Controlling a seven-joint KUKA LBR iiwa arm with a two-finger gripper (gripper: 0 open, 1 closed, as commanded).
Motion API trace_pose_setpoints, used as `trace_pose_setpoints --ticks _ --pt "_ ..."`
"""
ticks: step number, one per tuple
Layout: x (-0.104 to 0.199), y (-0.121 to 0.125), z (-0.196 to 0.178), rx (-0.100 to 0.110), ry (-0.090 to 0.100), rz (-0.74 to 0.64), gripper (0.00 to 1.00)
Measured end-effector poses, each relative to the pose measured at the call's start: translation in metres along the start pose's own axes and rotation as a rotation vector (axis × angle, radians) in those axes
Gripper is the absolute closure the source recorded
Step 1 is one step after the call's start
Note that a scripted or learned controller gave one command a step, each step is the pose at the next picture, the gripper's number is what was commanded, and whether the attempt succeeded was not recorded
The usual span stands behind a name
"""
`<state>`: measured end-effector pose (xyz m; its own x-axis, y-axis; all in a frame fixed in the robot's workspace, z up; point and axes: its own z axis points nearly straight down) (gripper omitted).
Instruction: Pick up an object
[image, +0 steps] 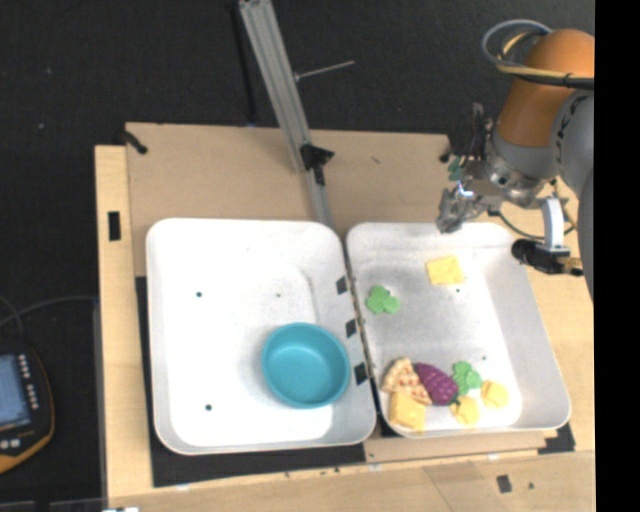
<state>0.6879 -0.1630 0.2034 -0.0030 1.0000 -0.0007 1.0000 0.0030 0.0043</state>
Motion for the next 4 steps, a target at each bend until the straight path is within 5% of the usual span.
trace_pose_setpoints --ticks 4 --pt "0.189 -0.057 -0.028 0.005 0.001 -0.003 1.0"
